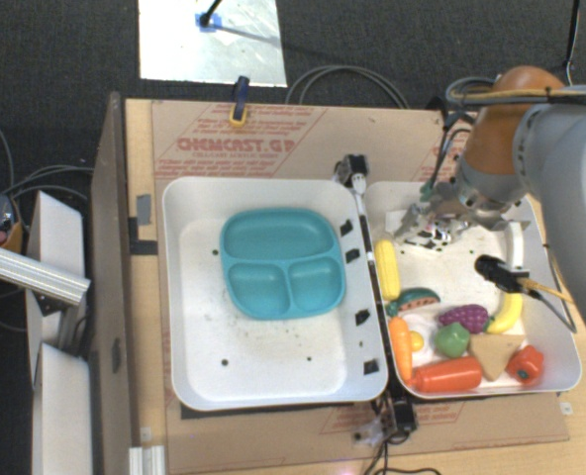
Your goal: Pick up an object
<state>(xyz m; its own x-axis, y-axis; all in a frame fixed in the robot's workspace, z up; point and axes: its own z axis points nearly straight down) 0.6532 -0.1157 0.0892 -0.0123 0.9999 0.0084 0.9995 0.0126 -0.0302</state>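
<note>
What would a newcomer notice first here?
Probably the teal tray, alone in the middle of the left bin. Next, the bright toy food crowded along the near side of the right bin, with the grey arm reaching over that bin's far end.

You're looking at a robotics lab setup, not a home or kitchen. The surface [273,132] is sitting under brown protective board w/ printed lettering, carrying two white bins [194,295] clipped side by side. An industrial grey arm [560,156] w/ an orange band is reaching in from the right. Cables [342,82] are trailing over dark carpet-like flooring, and aluminium extrusion [31,270] is lying at left. The food in the right bin is looking like plastic toys [461,349], i.e. test props, beside a teal divided tray [278,265].
</note>
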